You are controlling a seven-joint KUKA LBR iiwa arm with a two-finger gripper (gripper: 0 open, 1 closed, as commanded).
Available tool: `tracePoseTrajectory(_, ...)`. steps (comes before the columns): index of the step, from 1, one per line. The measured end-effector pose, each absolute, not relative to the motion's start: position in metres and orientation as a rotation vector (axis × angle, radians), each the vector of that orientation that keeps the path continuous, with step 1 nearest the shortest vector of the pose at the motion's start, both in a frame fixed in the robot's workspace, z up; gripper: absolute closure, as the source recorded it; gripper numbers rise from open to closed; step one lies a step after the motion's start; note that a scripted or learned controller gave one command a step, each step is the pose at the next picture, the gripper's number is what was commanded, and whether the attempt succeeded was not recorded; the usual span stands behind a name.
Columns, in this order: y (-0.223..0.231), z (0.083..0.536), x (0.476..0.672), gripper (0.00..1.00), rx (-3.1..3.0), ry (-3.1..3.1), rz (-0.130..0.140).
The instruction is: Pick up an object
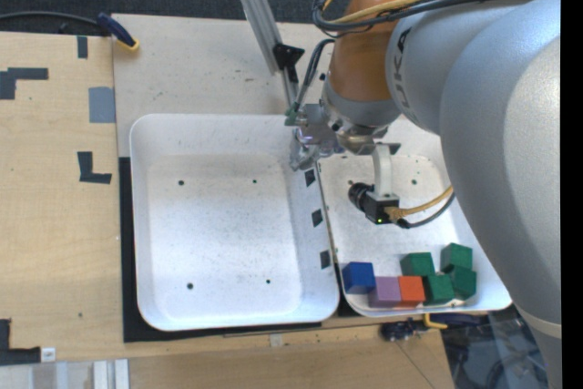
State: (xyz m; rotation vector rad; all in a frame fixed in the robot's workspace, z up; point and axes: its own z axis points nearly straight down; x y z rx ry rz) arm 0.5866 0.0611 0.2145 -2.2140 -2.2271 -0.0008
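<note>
Fig.: overhead slant view of bench w/ two shallow white plastic bins. Grey KUKA arm w/ orange band (378,5) reaches in from right; its two-finger gripper (305,150) sits over the divide btwn left bin (146,196) and right bin (492,291), nothing seen btwn the fingers; open or closed — cannot tell. Candidate objects lie clustered at right bin's near edge, well apart from gripper: blue cube (359,277), purple block (389,290), orange block (412,289), green blocks (442,273). Judged progress: pick not yet made; approach, descent, grasp and lift all remain.
</note>
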Motion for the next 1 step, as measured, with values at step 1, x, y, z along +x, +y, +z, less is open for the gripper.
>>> tracePoseTrajectory(1,0.0996,0.2171,0.6124,1.0,-2.215,-2.227,-0.002)
